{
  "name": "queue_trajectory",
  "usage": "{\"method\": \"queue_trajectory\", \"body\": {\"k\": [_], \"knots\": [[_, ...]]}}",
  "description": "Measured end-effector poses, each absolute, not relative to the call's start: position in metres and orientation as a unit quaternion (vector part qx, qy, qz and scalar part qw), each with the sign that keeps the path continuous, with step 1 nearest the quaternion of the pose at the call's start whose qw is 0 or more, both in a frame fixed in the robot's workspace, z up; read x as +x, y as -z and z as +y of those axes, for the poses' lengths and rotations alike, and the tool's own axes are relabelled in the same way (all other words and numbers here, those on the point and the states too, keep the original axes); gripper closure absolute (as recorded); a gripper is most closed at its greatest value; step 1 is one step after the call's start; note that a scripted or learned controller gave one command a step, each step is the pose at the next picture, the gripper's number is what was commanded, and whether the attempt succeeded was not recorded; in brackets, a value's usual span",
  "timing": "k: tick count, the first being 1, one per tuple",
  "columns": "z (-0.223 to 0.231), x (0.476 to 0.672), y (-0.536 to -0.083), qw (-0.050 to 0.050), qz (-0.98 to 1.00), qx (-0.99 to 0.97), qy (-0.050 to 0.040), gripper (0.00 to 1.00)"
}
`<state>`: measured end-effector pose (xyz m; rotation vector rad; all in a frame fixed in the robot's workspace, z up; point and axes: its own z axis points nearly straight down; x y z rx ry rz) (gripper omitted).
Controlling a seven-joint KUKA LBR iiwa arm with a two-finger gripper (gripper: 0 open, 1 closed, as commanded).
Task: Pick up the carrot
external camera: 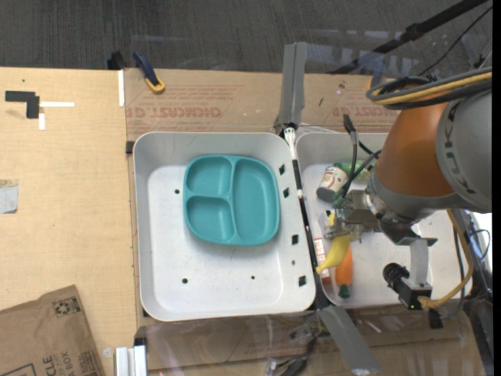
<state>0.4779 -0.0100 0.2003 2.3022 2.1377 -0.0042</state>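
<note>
The bench (63, 210) bears two white bins (156, 233) and cardboard (47, 335).

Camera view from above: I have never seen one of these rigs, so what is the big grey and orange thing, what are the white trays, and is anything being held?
You are looking down at a slant on a bench from one fixed camera. The grey machine with the orange band is a robot arm reaching in from the right. Its gripper sits under the wrist, and I cannot make out what it is doing. The two white trays are shallow bins. The left bin holds a teal divided plate. The right bin, under the arm, holds an orange carrot beside a yellow banana, with a small can farther back. The carrot lies in the bin, so it looks not yet picked up.
</note>
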Motion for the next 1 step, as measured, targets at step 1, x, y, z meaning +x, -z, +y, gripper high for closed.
{"method": "queue_trajectory", "body": {"k": [1], "knots": [[0.02, 0.4769, -0.1942, -0.001, 0.656, 0.754, 0.0025, 1.0]]}}
